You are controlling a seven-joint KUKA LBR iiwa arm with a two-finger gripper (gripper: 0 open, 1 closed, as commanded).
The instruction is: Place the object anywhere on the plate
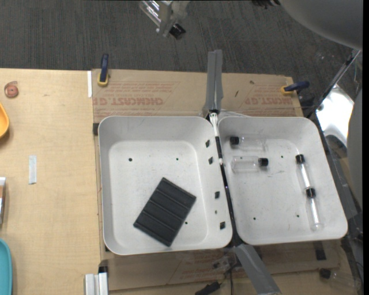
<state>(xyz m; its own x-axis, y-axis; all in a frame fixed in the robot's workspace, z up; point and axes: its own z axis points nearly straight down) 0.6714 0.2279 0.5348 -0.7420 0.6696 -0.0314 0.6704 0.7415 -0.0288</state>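
A black ridged rectangular plate (165, 211) lies tilted on the floor of the left bin (109, 173), toward its front. In the right bin (328, 173) lie clear tubes with black caps: a short one (249, 165) near the middle divider, another (239, 140) behind it, and a long one (306, 190) along the right side. My gripper (170, 23) hangs high at the top edge of the view, behind the left bin and far from both the tubes and the plate. The grey arm (331, 17) crosses the top right corner.
The bins sit on cardboard (155, 95) held by blue and yellow clamps (104, 69) (293, 87). A wooden bench (46, 173) stretches to the left, with an orange object (3, 122) and a teal object (4, 268) at its edge.
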